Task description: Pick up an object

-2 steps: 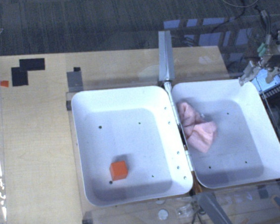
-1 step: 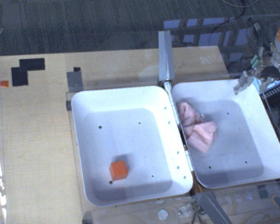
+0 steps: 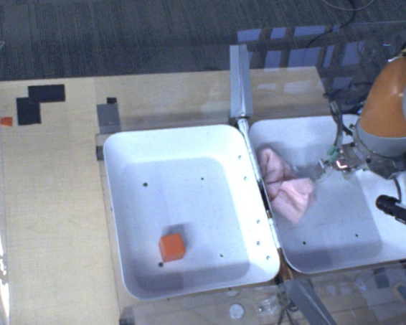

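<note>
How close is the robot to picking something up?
Nothing looks lifted yet. The small orange block sits on the floor of the left white bin, untouched. The crumpled pink cloth lies in the right white bin against the divider. In hand: the gripper is low in the right bin, right beside the cloth. Left: closing on something and raising it clear.

I see the small orange cube point(image 3: 172, 247) in the shallow white left bin point(image 3: 124, 166), toward its near edge. The crumpled pink cloth point(image 3: 285, 185) lies in the shallow white right bin point(image 3: 392, 243), against its left wall. My two-finger gripper point(image 3: 318, 173) sits just right of the cloth.
</note>
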Robot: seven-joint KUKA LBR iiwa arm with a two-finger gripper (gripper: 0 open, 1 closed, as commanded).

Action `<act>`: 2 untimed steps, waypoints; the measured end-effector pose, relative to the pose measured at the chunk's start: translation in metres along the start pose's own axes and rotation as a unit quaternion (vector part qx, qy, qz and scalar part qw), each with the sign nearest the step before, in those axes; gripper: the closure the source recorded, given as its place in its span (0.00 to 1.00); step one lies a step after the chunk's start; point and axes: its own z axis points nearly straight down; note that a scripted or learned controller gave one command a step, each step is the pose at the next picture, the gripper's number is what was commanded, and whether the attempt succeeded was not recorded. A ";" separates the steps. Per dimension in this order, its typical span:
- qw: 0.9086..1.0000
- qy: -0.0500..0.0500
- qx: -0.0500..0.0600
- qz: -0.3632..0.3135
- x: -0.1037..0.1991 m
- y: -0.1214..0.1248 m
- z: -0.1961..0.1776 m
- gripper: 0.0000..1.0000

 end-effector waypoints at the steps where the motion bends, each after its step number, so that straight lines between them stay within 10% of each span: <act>1: 1.000 0.000 0.000 0.000 0.000 0.000 0.000 0.00; 2: 1.000 0.001 0.000 -0.029 0.066 0.054 0.009 0.00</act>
